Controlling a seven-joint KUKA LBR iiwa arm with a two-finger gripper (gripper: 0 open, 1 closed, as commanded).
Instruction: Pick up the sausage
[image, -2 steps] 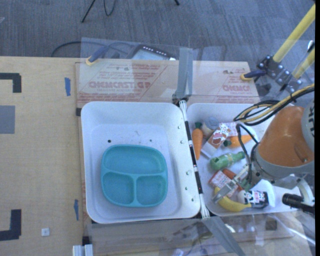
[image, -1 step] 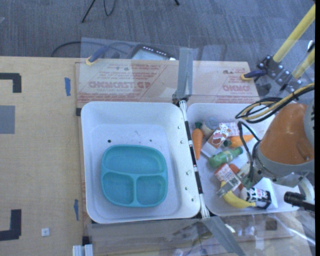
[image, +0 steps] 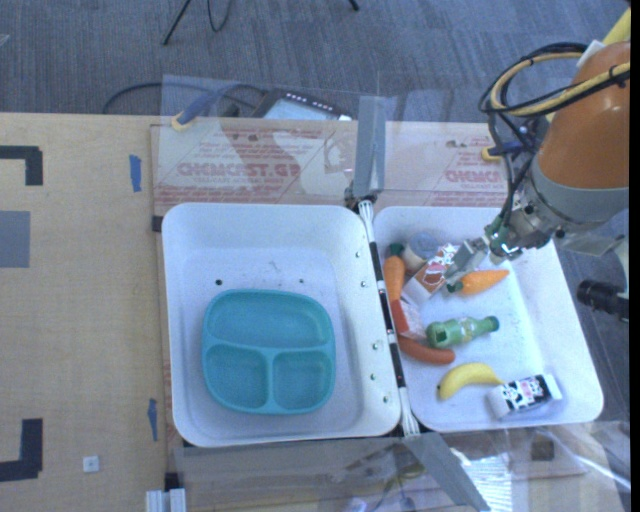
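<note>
Grey carpet floor (image: 90, 40) at top, black cables (image: 200, 15) on it, tan bench top (image: 80, 300) with blue tape marks (image: 135, 172), black corner markers (image: 28, 165), clear printed panels (image: 255, 160) behind the bins

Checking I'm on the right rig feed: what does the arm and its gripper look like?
The arm is grey with a broad orange band above the wrist. Yellow and black cables loop beside it. The gripper is small, metallic grey and dark.

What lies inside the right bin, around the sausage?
The right bin holds the sausage, two carrots, a green bottle, a banana and a small carton. The gripper covers items beneath it.
</note>
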